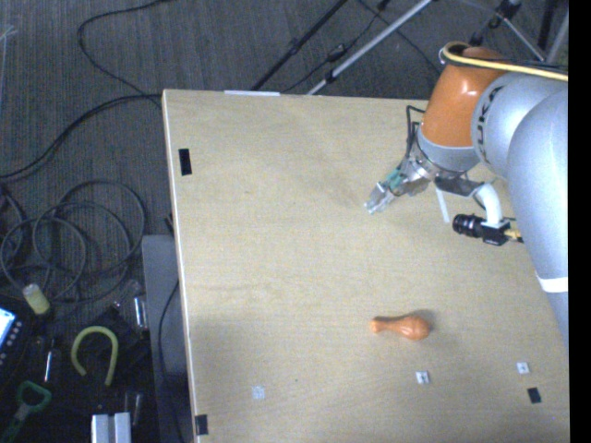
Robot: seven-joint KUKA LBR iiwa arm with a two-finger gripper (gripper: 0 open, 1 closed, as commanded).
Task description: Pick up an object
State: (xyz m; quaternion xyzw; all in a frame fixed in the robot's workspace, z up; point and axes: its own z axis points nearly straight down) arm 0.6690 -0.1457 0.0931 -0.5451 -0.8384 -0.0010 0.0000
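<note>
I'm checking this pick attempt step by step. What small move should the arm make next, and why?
Probably swing the hand toward the near edge of the bench, until it is over the orange pear-shaped object. That object lies on its side nearer the front of the bench, apart from the hand, and nothing is between the fingers yet.

orange pear-shaped object (403, 326), pale wood bench (277, 275)
</note>
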